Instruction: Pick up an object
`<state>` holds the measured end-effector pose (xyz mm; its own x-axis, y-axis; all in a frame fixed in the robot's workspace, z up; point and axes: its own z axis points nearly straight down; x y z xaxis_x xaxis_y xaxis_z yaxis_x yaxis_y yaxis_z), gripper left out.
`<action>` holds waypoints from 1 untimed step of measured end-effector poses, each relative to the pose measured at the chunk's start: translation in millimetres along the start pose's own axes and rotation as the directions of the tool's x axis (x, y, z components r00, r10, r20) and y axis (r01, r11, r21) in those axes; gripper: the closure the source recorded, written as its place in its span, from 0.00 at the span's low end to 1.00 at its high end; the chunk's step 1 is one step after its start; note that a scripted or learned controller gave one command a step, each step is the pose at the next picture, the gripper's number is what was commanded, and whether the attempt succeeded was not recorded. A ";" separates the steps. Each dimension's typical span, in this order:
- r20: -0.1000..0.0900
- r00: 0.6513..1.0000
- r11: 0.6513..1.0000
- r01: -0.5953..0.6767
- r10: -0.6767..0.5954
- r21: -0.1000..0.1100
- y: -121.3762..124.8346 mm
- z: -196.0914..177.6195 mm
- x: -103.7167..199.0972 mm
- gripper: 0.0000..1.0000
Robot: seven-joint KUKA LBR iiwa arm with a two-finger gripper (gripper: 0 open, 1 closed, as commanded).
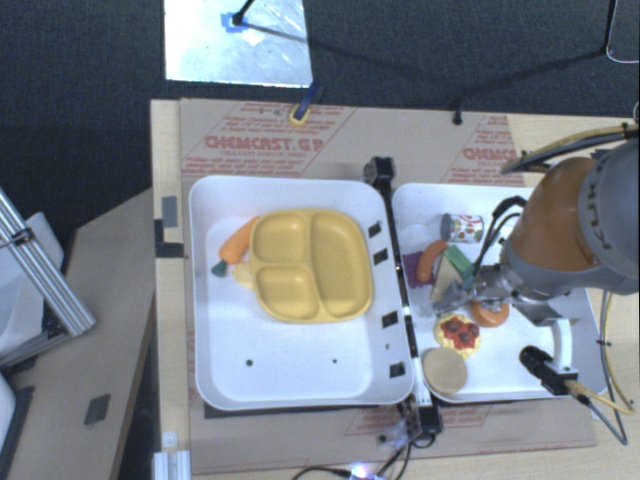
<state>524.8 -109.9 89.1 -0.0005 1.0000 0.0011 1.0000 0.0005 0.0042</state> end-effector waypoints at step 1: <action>0.012 1.000 1.000 -0.002 0.003 -0.016 3.0 -12.5 -4.6 1.00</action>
<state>527.7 -114.5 101.7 0.0022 0.9999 -0.0112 0.9998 -0.0019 0.0199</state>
